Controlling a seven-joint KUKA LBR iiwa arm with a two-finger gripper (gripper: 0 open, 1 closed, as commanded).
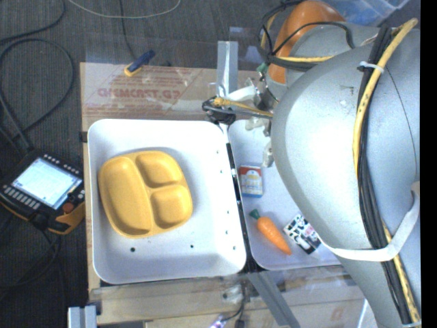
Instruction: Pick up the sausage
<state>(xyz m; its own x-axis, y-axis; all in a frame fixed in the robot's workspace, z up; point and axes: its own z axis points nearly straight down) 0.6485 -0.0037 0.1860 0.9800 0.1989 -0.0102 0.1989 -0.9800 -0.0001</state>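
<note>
Only the carrot (273, 234) lies near the yellow tray (145, 191).

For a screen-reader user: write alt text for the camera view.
A large grey robot arm reaches in from the right, covering most of the right white bin, where a carrot, a small red-and-white box and a black-and-white patterned item lie. The left white bin holds a yellow divided tray.
</note>
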